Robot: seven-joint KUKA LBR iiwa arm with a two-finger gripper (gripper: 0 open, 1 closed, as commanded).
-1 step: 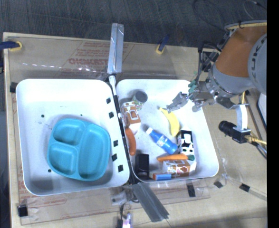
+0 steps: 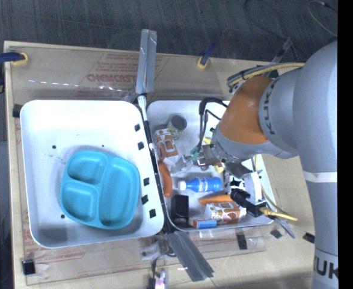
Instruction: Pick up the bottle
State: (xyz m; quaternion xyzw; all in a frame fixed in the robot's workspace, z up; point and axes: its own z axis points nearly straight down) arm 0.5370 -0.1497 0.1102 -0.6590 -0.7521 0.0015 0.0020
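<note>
- The bottle (image 2: pixel 200 185), clear with a blue cap and blue label, lies on its side in the right bin (image 2: pixel 188 108), about midway along it, cap toward the divider between the bins.
- Nearer the tabletop's front edge, in the same bin, lie a small blue item (image 2: pixel 205 224), a brown carton (image 2: pixel 227 212), a black block (image 2: pixel 180 207) and an orange carrot-like piece (image 2: pixel 214 199), all close together just in front of the bottle.
- An orange sausage-shaped thing (image 2: pixel 165 180) lies along the bin's left wall, just beside the bottle's cap.
- The hand (image 2: pixel 215 159) hangs over the middle of the right bin, just behind the bottle; whether it is spread or pressed together I cannot tell, since the wrist hides it.
- The left bin (image 2: pixel 44 116) holds a turquoise divided tray (image 2: pixel 101 187), nearer its front.
- Farther back in the right bin sit a printed packet (image 2: pixel 166 142) and a grey round object (image 2: pixel 177 123) near the far wall.
- The arm (image 2: pixel 284 113), grey with an orange band, reaches in from the tabletop's right edge.
</note>
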